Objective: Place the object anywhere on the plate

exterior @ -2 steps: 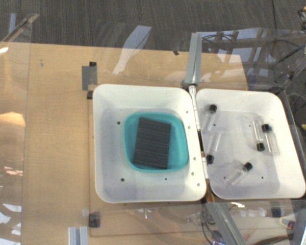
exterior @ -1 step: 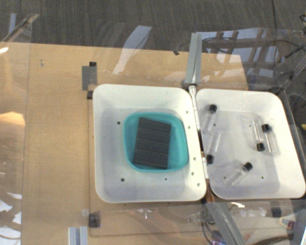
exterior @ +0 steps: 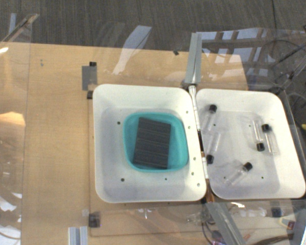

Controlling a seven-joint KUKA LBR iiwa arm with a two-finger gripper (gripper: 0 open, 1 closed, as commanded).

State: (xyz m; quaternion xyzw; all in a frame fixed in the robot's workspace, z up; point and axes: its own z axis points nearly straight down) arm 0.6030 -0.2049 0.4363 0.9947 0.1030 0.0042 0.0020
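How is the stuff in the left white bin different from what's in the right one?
The left bin holds one teal plate with a dark ribbed block on it; the right bin holds several small clear tubes with black caps, scattered loose. The block is opaque and large; the tubes are slim and see-through. Both bins are shallow and white.

Before me: two white bins [exterior: 104,137], one teal plate [exterior: 179,137] bearing one dark ridged block [exterior: 152,143], and five clear, black-capped vials [exterior: 209,116] scattered in the right bin.
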